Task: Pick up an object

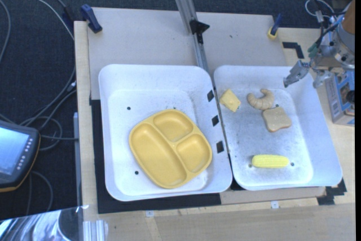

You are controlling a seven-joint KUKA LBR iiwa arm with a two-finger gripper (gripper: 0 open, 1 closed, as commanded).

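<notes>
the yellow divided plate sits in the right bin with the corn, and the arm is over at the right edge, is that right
Not quite. The yellow divided plate lies in the left bin, alone. The corn is in the right bin, along with three other pieces of food. The arm is indeed at the right edge, its gripper above that bin's upper right corner. The camera view shows this.

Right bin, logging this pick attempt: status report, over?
End effector open, nothing held, above right bin's far right edge. Corn cob, bread slice, curled piece, cheese chunk lying loose. Path clear.
</notes>
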